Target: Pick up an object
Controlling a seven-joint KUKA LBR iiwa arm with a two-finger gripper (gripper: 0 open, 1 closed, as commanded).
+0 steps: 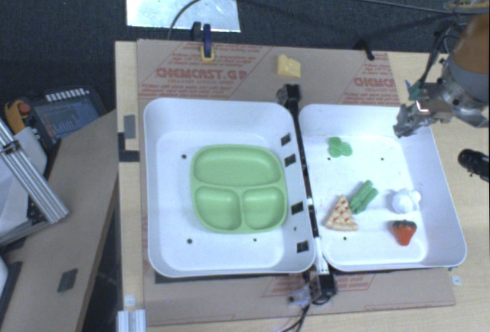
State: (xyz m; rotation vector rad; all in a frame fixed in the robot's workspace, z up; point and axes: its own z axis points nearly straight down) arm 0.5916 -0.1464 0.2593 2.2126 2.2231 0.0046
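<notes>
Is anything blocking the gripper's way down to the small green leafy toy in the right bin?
Nothing visible does. The gripper sits over the upper right edge of the right white bin, and the small green leafy toy lies alone on bare bin floor to its left. The other toys lie farther down.

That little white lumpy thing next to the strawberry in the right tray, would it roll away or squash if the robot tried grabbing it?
The white lumpy thing looks rounded, so a nudge could roll it, perhaps toward the strawberry beside it. It seems to be small toy food, so probably light. Whether it squashes I cannot tell. The gripper hangs at the right bin's far edge, well away from it.
</notes>
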